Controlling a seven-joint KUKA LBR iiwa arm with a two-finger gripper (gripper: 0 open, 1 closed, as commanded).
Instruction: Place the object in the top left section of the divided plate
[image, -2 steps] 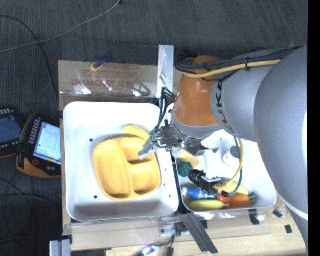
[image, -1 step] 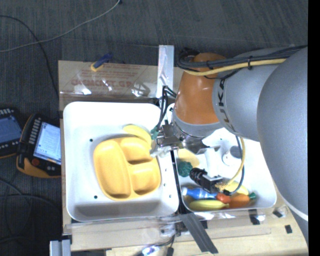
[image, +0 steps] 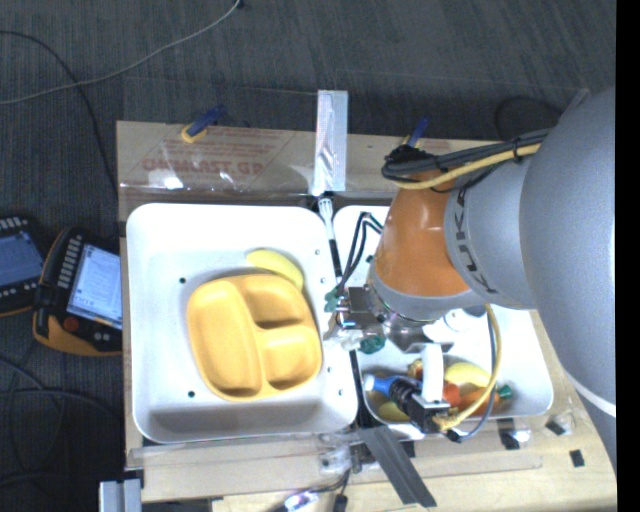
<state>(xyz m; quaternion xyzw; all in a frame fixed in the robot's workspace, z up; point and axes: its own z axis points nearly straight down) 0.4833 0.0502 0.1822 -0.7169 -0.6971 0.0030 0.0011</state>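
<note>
Two white bins are set side by side: a left bin and a right bin. A teach pendant is parked on the grey carpet just left of them. Behind the bins, a blue clamp and a second blue clamp are clipped on.

The grey arm comes in from the right, its bulky upper link high above the jaws and close to the camera. It bends steeply down; the orange band sits straight above the wrist, which points downward over the jaws.
</note>
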